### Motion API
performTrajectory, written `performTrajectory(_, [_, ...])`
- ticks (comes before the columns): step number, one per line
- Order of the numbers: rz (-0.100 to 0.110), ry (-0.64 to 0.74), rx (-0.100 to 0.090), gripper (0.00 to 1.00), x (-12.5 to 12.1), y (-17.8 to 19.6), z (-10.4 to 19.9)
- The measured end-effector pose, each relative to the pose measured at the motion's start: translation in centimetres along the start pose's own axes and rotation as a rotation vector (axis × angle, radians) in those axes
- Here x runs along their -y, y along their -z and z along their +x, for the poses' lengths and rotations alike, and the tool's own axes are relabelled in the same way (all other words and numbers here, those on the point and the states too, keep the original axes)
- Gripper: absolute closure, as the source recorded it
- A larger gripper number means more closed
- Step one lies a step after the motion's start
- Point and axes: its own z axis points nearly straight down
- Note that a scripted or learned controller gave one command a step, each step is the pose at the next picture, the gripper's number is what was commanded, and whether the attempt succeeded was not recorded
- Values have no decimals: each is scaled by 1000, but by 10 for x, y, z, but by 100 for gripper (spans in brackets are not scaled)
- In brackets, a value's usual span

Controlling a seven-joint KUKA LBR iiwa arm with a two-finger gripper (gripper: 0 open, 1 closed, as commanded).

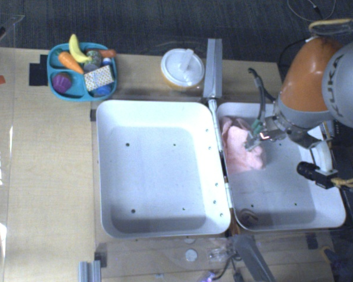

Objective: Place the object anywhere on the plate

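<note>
1. Two shallow white plastic bins sit side by side on the pale wooden bench: the larger left bin and the smaller right bin.
2. One soft pink cloth-like object lies crumpled in the right bin, against its left wall and towards the far end.
3. One grey arm with an orange band reaches in from the right, over the right bin.
4. Its two-finger gripper hangs right at the pink object's upper right edge. The view is too small and cluttered there to tell whether the fingers are spread or pressed together, or whether they touch the cloth.
5. One blue divided plate rests on the bench beyond the left bin's far left corner, well apart from the pink object.
6. The plate carries several toy foods: one yellow banana, one orange carrot, one purple piece, and one speckled grey block.
7. One round white lidded container stands on the bench just beyond the left bin's far right corner.
</note>
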Motion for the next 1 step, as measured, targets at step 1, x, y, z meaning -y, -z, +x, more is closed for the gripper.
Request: performTrajectory(1, [-1,8,0,100,-2,40,1])
